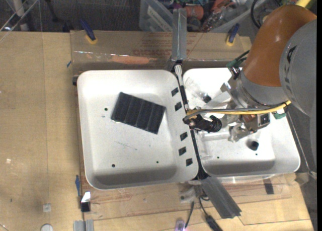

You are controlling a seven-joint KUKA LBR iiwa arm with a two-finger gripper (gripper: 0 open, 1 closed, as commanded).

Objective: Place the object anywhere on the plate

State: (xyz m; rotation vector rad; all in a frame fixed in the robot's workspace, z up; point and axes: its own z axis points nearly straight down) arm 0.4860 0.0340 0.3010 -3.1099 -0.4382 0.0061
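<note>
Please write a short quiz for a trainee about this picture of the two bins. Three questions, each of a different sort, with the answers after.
1. True or false: the dark ribbed plate lies in the right bin.
2. Multiple choice: where does the gripper hang? A) over the left bin; B) over the right bin; C) over the bare bench outside both bins.
3. Fill in: the band above the arm's wrist is coloured ____.

Key
1. False. The plate lies flat in the left bin, turned at a slant to the bin's walls.
2. B. The gripper is low over the right bin, near the divider between the bins.
3. Orange.
</note>
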